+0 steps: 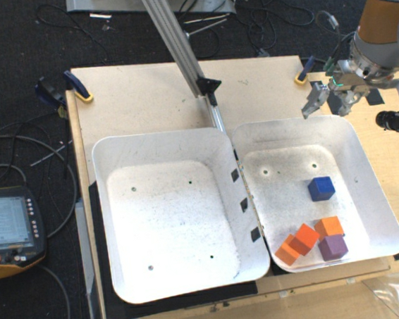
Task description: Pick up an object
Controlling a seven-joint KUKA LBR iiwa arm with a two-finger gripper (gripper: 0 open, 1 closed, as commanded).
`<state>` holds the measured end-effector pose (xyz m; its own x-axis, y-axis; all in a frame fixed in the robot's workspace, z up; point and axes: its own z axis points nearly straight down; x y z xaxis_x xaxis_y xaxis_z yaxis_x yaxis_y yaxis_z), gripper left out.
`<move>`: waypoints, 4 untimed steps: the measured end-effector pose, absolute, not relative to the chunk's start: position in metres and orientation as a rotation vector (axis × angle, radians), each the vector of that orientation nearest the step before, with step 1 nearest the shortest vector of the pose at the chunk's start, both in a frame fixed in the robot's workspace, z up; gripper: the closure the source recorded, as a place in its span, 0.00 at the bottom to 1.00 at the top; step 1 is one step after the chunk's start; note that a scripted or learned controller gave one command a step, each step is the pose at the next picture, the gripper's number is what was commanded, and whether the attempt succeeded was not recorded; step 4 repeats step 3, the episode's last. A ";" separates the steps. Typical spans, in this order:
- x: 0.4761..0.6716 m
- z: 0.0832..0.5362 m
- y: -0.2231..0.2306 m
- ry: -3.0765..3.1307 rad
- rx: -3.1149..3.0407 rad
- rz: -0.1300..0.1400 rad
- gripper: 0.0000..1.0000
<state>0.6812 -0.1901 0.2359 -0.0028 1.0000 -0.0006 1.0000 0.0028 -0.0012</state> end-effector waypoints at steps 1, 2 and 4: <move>0.640 0.107 -0.195 -2.215 -2.218 0.008 0.00; 0.644 0.123 -0.195 -2.224 -2.224 -0.002 1.00; 0.644 0.122 -0.195 -2.223 -2.224 -0.001 0.00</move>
